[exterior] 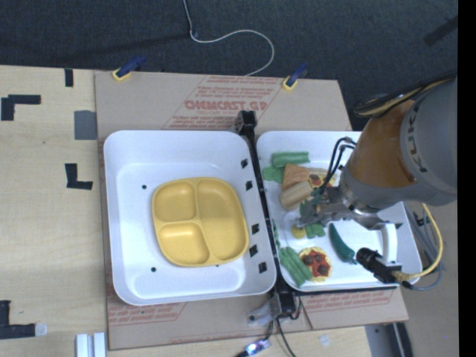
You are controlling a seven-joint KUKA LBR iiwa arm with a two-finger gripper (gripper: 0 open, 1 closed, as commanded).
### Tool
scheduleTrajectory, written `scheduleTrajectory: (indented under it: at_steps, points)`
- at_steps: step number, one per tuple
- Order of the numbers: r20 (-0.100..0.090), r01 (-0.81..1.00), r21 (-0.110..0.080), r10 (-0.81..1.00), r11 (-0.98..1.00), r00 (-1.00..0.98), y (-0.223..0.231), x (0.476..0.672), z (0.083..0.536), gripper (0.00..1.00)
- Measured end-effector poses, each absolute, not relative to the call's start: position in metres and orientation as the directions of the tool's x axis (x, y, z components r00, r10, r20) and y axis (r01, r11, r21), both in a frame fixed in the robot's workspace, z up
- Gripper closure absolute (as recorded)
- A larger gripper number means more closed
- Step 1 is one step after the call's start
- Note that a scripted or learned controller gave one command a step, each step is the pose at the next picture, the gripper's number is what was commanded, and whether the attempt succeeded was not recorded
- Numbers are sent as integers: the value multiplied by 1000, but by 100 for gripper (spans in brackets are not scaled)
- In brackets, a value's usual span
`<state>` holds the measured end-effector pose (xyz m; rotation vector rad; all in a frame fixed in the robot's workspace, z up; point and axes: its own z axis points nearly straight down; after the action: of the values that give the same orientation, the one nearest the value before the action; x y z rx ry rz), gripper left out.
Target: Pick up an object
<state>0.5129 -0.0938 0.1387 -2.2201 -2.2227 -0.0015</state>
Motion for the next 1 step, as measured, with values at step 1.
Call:
scheduleTrajectory:
  at_steps: [1]
  points:
    - [0,1000,2,1000,3,-3,-83,510,191,100]
